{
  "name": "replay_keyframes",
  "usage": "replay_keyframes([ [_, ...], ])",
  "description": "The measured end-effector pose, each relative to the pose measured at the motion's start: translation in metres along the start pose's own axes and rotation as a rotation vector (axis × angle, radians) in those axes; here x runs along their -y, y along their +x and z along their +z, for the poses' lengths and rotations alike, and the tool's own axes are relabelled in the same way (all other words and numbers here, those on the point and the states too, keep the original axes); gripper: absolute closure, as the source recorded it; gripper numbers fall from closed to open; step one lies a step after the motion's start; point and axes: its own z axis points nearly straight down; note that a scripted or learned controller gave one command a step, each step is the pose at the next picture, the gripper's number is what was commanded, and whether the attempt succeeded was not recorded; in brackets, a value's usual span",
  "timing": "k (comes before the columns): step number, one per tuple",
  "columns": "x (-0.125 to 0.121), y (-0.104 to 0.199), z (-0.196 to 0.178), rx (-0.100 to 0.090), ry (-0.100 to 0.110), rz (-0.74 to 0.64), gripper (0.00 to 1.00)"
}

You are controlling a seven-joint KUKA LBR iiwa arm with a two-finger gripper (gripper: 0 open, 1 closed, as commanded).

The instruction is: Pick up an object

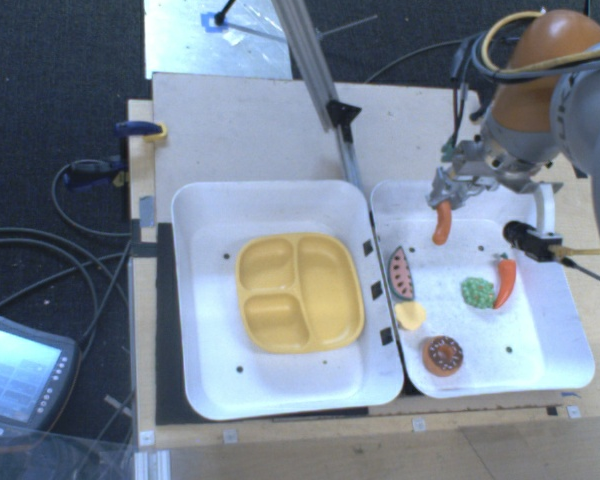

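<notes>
No legible writing or brand marks are seen. A small orange sausage-shaped toy (441, 224) is pinched at its top end, hanging upright, between the fingers of the grey metal two-finger gripper (446, 197) above the far left part of the right shallow white bin (570, 353). Within that bin are seen a watermelon slice (402, 273), a yellow wedge (411, 315), a ringed chocolate doughnut (443, 355), a knobbly green lump (477, 292) and an orange carrot (505, 281). A glossy yellow three-compartment plastic tray (300, 292) is held by the left white bin (205, 368).
</notes>
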Motion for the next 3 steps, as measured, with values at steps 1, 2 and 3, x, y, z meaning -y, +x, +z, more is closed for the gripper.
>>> replay_keyframes([
  [1,-0.003,-0.010,-0.052,0.001,-0.001,0.002,1.00],
  [2,0.014,0.033,-0.045,-0.001,0.007,-0.002,1.00],
  [3,0.029,0.090,-0.053,-0.003,0.007,-0.004,1.00],
])
